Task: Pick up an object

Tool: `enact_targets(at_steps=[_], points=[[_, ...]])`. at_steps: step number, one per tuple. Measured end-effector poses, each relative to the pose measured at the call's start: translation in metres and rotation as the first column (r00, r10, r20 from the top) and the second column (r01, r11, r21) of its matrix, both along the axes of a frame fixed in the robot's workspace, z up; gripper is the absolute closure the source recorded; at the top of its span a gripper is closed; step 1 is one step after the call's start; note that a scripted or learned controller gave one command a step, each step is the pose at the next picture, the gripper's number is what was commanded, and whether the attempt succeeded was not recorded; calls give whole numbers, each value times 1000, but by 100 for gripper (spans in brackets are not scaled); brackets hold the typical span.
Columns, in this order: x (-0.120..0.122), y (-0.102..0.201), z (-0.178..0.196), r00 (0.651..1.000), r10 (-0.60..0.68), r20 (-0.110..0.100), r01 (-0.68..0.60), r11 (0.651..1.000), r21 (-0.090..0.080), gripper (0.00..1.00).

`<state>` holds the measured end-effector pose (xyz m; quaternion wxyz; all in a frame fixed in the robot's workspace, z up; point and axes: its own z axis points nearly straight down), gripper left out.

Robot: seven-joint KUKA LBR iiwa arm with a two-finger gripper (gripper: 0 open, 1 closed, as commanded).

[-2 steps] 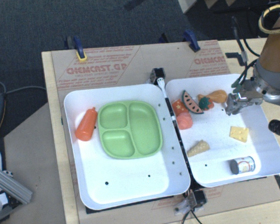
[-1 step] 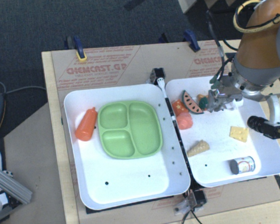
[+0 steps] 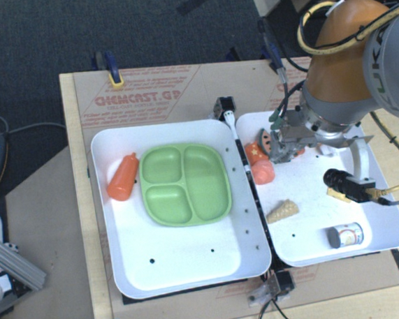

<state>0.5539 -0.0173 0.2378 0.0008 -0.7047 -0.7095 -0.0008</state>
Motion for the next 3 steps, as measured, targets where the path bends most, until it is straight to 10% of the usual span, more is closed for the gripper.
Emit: enact_targets(at_steps=[3], points=[[7,46,-8,1000,-6,-2,6,1000,-1,100]])
